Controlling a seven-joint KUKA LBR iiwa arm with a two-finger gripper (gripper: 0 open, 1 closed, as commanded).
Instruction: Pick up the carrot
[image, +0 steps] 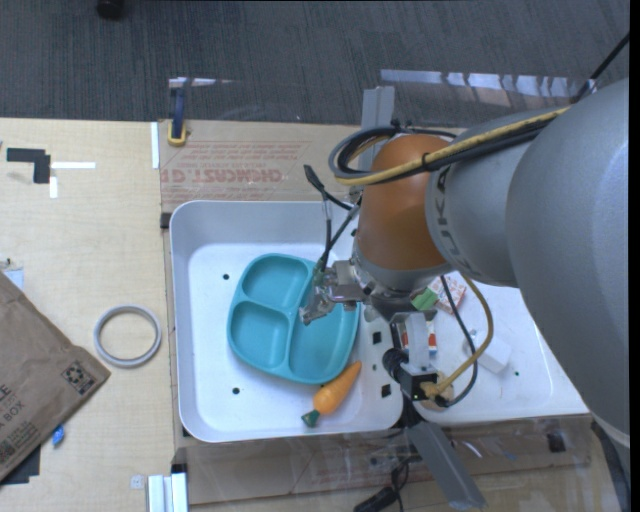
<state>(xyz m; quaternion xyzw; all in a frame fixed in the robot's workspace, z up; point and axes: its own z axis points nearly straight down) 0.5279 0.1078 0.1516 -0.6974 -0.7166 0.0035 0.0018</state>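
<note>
Carrot (338, 388) lies free near the front edge of the left bin (200, 300), touching the teal divided plate's (270, 320) front rim, stub end toward the front wall. It looks like a light, stiff, smooth toy; grip across its thick middle. The hand (318, 305) hovers over the plate; its opening I cannot tell.

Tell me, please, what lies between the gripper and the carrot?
In the camera view, the right compartment of the teal divided plate lies between the gripper and the carrot, which rests at the plate's lower edge.
</note>
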